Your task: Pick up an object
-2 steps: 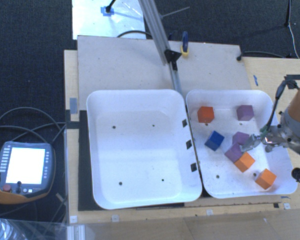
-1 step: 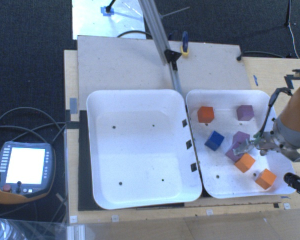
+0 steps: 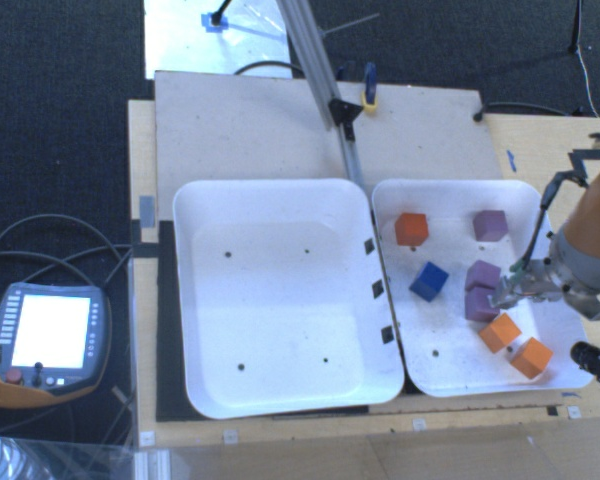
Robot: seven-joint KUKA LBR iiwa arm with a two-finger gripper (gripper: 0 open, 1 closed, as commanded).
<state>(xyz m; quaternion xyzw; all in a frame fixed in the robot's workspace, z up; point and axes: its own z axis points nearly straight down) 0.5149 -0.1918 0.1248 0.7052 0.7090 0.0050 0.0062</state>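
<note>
I hover my gripper (image 3: 505, 290) low over the right bin (image 3: 450, 193), just beside the stacked pair of purple blocks (image 3: 481, 290). Nothing is lifted yet; the grasp and the raise are both left, I judge. Whether I am spread or clenched, I cannot tell. Near those purple blocks lie two orange blocks (image 3: 515, 345), a blue cube (image 3: 429, 281), another orange cube (image 3: 411, 229) and a purple cube (image 3: 490, 225): small, matte, flat-faced, on smooth white plastic.

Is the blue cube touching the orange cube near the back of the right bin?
Apart. The camera view shows bare white bin floor between the blue cube and the orange cube.
</note>
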